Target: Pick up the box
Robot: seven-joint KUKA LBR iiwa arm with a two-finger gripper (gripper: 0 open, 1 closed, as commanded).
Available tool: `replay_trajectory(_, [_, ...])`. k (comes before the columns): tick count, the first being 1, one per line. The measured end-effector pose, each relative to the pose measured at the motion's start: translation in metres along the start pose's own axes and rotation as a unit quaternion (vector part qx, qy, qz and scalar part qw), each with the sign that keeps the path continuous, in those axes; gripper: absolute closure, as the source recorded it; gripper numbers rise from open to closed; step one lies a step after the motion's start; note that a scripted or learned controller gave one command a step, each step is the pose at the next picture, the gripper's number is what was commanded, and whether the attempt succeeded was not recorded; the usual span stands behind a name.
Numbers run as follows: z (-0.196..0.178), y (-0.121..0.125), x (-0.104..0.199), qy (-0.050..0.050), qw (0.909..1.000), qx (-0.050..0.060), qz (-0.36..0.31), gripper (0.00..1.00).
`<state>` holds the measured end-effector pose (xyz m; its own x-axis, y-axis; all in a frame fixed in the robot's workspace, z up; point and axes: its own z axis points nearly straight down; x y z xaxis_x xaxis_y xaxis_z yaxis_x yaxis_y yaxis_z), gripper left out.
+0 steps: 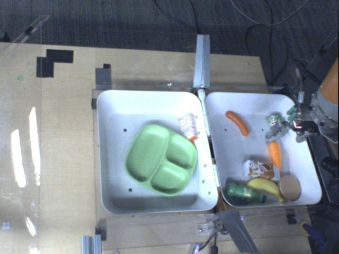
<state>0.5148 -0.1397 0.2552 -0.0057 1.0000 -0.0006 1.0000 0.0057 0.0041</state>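
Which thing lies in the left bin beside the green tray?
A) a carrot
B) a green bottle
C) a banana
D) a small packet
D: the small packet lies at the upper right edge of the green tray in the left bin; the banana, carrot and bottle lie in the right bin.
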Motion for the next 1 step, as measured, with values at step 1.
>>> replay_trajectory(1, [0.1566, -0.0226, 0.0106, -0.001, 0.9976, -0.005, -0.069, 0.00])
